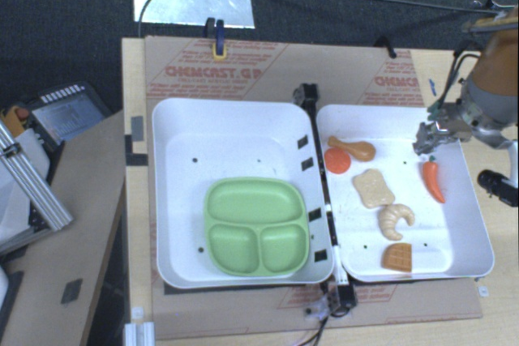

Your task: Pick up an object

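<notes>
The right bin [466, 255] holds several toy foods: a chicken drumstick [353, 148], a red tomato [337, 162], a beige bread slice [372, 188], a croissant [396, 220], an orange waffle piece [397, 257] and a carrot [434, 180] by the right wall. My gripper [428, 140] hangs over the bin's upper right part, just above the carrot's green top. Nothing shows between its fingers.
The left bin [174, 142] holds a green three-compartment plate [255, 224]. A black divider clip strip [318, 182] runs between the bins. The cardboard base [268, 65] lies under both. A cable crosses behind, and equipment stands at the far left.
</notes>
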`<state>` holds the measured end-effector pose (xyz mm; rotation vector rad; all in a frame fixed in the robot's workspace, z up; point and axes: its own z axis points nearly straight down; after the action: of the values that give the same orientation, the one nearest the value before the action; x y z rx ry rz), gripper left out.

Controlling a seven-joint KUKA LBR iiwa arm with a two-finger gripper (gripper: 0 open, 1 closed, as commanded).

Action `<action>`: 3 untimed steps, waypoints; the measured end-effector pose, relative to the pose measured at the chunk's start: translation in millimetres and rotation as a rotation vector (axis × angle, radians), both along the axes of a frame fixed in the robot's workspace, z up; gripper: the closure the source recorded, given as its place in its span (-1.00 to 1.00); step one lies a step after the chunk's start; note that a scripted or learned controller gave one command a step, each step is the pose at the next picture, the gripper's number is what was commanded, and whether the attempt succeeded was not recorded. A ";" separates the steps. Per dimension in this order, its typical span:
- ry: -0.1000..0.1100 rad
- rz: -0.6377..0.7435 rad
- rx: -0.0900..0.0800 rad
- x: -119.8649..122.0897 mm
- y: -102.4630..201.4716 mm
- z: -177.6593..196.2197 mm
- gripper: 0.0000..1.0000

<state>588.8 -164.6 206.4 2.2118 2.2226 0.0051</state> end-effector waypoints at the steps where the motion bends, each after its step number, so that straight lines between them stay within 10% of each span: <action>1: -0.001 0.001 0.000 -7.4 2.5 58.8 1.00; 3: 0.005 0.004 0.004 -10.4 99.2 31.3 1.00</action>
<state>578.4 -65.4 237.7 2.2123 2.2312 0.0031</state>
